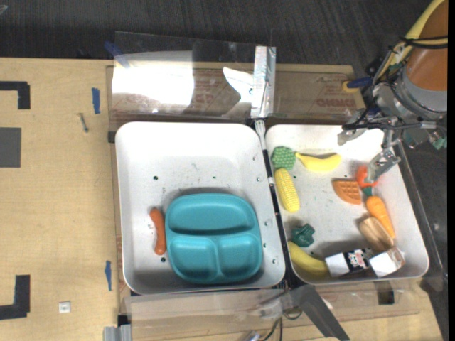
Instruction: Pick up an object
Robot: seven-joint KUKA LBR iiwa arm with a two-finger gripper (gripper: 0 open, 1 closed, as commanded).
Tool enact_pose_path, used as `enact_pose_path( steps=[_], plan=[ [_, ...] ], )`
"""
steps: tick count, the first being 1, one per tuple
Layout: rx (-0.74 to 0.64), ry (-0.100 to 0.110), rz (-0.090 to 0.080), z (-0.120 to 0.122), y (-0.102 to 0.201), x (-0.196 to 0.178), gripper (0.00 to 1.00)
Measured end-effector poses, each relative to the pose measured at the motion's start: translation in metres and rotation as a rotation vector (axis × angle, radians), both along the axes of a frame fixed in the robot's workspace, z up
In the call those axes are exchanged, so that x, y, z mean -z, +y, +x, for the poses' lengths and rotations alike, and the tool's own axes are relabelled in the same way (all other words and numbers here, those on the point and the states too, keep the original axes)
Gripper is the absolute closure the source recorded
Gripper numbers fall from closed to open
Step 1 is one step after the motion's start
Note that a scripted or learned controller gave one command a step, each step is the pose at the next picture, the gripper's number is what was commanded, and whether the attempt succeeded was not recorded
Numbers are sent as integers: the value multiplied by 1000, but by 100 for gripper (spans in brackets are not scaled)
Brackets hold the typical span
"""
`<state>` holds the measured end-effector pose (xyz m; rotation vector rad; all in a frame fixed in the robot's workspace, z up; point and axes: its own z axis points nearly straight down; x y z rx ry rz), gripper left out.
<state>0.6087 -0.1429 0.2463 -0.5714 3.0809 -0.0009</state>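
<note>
The gripper (375,148) hung over the upper right part of the right bin (419,261), reaching in from the right; one metal finger (384,163) pointed down toward the bin floor and another part stretched leftward. How far the jaws stood apart could not be told, and nothing showed between them. Just beside the lower finger sat a small red-orange piece (363,175), and left of it a flat orange waffle-like piece (348,190). Below them a carrot (379,214) lay with its long axis running from upper left to lower right, its thick end near the red piece. Beneath that were a tan bread-like piece (374,231) and a black-and-white packet (364,261) along the front wall. A banana (307,260) lay at the front left corner, a dark green piece (303,234) above it, an ear of corn (286,189) standing lengthwise by the left wall, a green vegetable (282,156) at its top, and a second banana (319,163) beside that. The left bin (142,148) held a teal divided tray (213,236) and, just left of it, an orange sausage (158,230) lying lengthwise.
</note>
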Motion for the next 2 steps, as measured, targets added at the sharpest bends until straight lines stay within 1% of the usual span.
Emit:
enact_pose_path(
  steps=[1,2],
  plan=[
    [-171,-2,-2,-18,-12,149,0],
    [-291,2,-2,-62,-33,159,0]
  ],
)
